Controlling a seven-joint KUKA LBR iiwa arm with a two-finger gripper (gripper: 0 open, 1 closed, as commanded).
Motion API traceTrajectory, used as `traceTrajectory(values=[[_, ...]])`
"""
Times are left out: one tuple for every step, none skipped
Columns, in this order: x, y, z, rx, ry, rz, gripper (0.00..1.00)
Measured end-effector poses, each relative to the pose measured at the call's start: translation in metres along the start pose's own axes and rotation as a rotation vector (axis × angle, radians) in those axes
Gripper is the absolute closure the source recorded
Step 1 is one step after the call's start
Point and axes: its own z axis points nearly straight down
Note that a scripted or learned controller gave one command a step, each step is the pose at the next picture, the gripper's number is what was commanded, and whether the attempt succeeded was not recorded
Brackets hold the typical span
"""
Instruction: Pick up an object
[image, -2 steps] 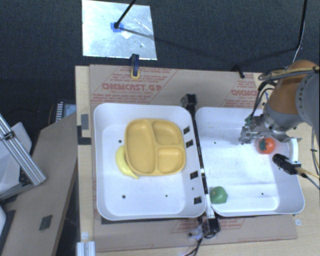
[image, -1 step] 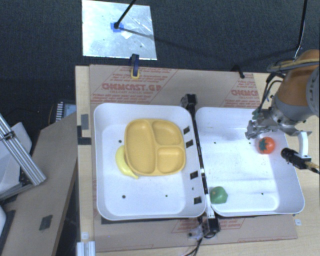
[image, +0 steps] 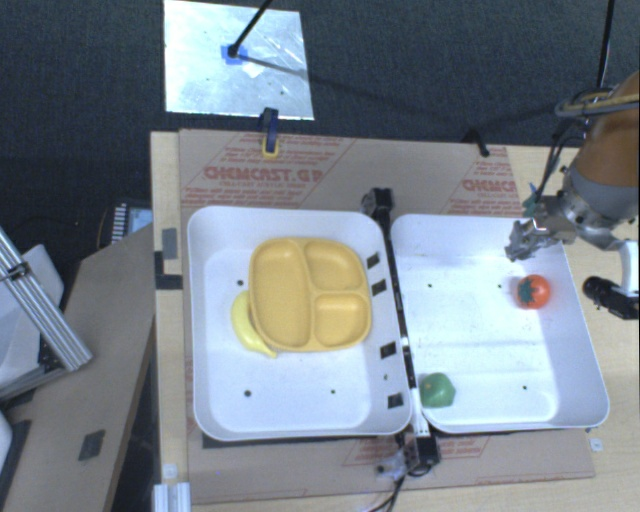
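Beside fingers (image: 524, 243): tomato (image: 533, 291).

banana (image: 246, 326): mostly under yellow tray (image: 308, 293) | arm (image: 606, 160): cut off right

Robotics lab: cardboard-covered bench (image: 330, 165); white bins (image: 215, 400); alu. framing (image: 40, 320).

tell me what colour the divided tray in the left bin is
Yellow. The divided tray shows in the camera view.
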Motion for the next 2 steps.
traceTrajectory(values=[[0.041,-0.021,-0.006,0.006,0.003,-0.003,1.0],[0.095,-0.039,-0.001,0.008,0.004,-0.005,1.0]])
